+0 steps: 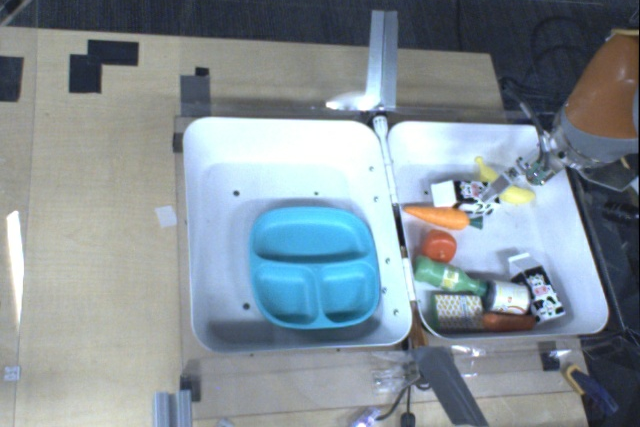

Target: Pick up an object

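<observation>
Gripper (pixel 522 177): small, metallic, reaching in from the right over the upper part of the right bin (pixel 590 255); too small and blurred to judge whether anything is held or how it is set. Just beside its tip, a yellow rounded piece, probably a toy lemon (pixel 517 196), with a thinner yellow shape (pixel 485 169) to the left.

Arm (pixel 600 115): grey wrist under a glossy orange band, cut off at the right edge.

Right bin, shallow white plastic with rounded corners, contents:
- Black-and-white patterned small item (pixel 478 198) near a white box (pixel 443 191); shape hard to make out.
- Toy carrot (pixel 437 215): orange, tapered, long axis roughly left-right, narrow end pointing left, green end to the right.
- Toy tomato (pixel 438 246): red, round.
- Green bottle (pixel 455 277): lying flat, long axis left-right, slightly tilted down toward the right.
- Grater-like mesh piece (pixel 458 309): grey textured surface at the lower wall.
- Brown-red elongated item (pixel 508 322): partly hidden along the lower wall.
- Cow-patterned carton (pixel 543 296): black and white, lying tilted.

Left bin (pixel 215 215): same white plastic; holds a blue divided plate (pixel 315 264), smooth, three compartments, rounded corners.
</observation>
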Motion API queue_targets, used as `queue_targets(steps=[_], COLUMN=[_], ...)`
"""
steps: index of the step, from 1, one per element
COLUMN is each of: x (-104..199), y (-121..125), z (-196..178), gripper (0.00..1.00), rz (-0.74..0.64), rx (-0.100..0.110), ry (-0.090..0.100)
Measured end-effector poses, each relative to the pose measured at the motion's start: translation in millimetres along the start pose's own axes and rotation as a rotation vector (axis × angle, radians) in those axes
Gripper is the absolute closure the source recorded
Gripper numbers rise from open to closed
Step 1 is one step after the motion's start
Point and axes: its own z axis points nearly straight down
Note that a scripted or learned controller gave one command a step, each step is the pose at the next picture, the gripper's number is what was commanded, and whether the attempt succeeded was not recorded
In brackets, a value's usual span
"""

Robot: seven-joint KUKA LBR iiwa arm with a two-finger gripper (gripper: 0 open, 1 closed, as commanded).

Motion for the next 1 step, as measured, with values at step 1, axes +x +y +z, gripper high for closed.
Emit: queue_targets(steps=[1], x=[17.9], y=[18.9], z=[-81.2], gripper=[0.00], rz=[-0.191], rx=[0.035], ry=[0.040])
